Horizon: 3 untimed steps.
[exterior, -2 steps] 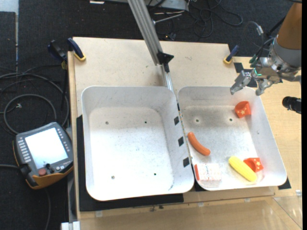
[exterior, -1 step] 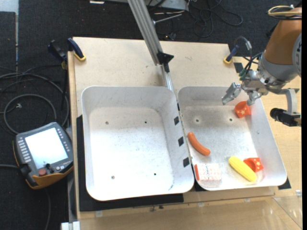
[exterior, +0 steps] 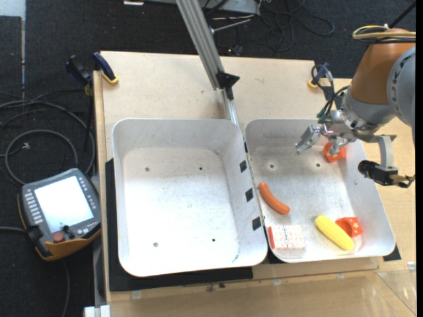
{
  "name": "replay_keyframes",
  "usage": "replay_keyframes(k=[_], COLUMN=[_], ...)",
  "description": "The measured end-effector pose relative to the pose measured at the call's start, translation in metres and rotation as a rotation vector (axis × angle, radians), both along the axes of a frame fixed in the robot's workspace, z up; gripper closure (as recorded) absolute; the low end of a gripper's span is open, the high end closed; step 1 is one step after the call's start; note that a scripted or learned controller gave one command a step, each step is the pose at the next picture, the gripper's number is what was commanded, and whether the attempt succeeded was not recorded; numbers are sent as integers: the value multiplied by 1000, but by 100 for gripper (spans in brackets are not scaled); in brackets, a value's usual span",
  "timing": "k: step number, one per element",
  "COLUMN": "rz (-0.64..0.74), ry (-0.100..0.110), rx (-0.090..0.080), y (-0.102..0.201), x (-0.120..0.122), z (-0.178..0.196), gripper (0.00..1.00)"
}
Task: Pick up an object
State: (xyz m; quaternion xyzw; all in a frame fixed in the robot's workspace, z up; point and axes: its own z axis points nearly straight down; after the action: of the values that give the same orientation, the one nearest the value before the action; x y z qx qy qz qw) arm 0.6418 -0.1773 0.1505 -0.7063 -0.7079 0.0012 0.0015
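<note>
Arm [exterior: 386,78] enters from the upper right of the frame, orange band up top, grey wrist angled down and left. Gripper [exterior: 316,139] sits at right centre of the frame, pointing down-left. One grey finger [exterior: 305,141] sticks out to the left. Whether the fingers are spread or closed is unclear at this angle.

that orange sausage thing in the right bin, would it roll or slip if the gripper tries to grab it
The sausage looks rounded and smooth, so it would likely roll sideways if nudged and might squirt out of a pinch. It lies apart from the corn and the box, so nothing would stop it. It looks light.
</note>
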Motion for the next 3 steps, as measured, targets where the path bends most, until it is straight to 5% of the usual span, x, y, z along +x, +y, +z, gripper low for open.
replay_keyframes(k=[1,2,3], rz=[-1,-2,0], ry=[1,-7,-9], rx=[0,-1,-1], y=[1,1,5], x=[-1,1,0], z=[-54,-39,5], gripper=[0,100,100])
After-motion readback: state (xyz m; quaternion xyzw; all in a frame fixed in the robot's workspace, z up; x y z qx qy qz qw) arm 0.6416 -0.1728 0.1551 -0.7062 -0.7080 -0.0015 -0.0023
